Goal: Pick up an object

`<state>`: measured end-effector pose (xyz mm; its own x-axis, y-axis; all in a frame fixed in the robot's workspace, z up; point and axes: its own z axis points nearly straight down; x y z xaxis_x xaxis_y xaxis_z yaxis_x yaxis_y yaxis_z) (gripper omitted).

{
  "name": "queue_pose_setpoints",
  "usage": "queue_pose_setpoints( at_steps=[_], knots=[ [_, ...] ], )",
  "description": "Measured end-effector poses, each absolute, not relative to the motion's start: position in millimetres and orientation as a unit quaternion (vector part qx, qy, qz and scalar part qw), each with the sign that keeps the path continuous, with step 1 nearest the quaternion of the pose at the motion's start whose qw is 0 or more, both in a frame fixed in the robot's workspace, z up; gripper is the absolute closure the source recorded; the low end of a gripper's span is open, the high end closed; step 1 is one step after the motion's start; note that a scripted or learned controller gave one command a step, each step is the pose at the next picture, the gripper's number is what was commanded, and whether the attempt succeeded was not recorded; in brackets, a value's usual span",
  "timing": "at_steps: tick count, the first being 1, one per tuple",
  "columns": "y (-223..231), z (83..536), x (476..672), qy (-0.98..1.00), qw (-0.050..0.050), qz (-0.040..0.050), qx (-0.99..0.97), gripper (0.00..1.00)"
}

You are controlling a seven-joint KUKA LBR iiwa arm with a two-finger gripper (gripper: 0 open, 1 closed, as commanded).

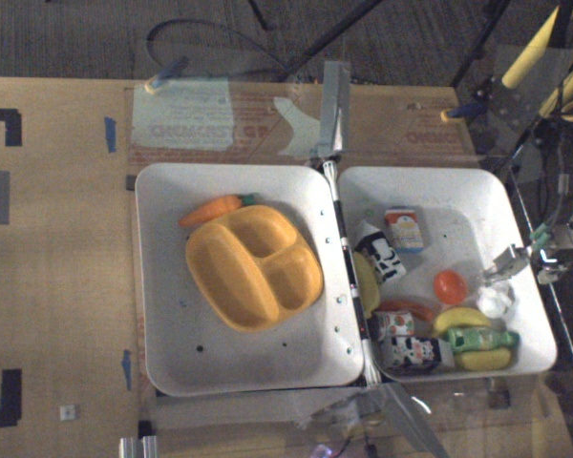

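From my remote station I see the desk (57, 284) carrying two white bins. The left bin (162, 351) holds a yellow divided tray (253, 267) with a toy carrot (210, 209) touching its upper edge. The right bin (458, 194) holds a jumble: a cow-print carton (382, 256), a small juice box (404, 229), a red ball (450, 286), a banana (458, 320) and a green bottle (479, 338) near the lower right corner. The pincer (504, 263) hangs over the right bin's right side, beside the ball; whether its jaws are open I cannot tell.
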<state>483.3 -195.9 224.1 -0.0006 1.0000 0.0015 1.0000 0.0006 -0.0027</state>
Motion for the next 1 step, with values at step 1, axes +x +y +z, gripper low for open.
queue_pose_setpoints(
  at_steps=[1],
  knots=[
    [-209.9, 96.7, 532.9, -0.719, 0.002, -0.0069, -0.695, 0.00]
  ],
)
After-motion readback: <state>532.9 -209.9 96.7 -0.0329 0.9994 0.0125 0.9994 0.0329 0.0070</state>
